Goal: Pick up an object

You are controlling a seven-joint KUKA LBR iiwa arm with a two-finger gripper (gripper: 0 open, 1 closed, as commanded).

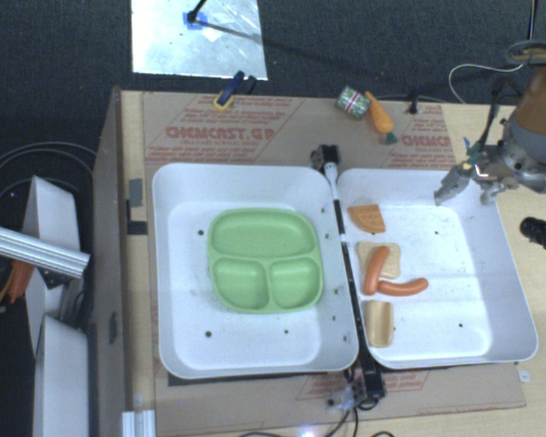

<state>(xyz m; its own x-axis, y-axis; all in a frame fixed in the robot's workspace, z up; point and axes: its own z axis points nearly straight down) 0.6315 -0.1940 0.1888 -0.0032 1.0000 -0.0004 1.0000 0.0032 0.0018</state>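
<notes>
Claw [467, 182] hovers over the far right corner of the right bin [491, 271], nothing between its fingers; can't tell if they're apart or together, too blurred.

Candidates are clustered at the bin's left side: orange wedge [367, 217], two sausages [375, 269] [403, 287] crossing over a tan slice [387, 260], another tan piece [378, 322] below. All well apart from the claw, down and left of it.

Risks, my read:
- Sausages touch each other and the slice, so a descent there could nudge one away or catch two.
- Round sausage likely rolls out of a pinch.
- Flat slices lie flush on the floor, so the fingers may skate over them.
- Cluster sits near the divider [344, 262]; a finger could hit that wall.

Left bin holds a green tray [264, 260].
</notes>
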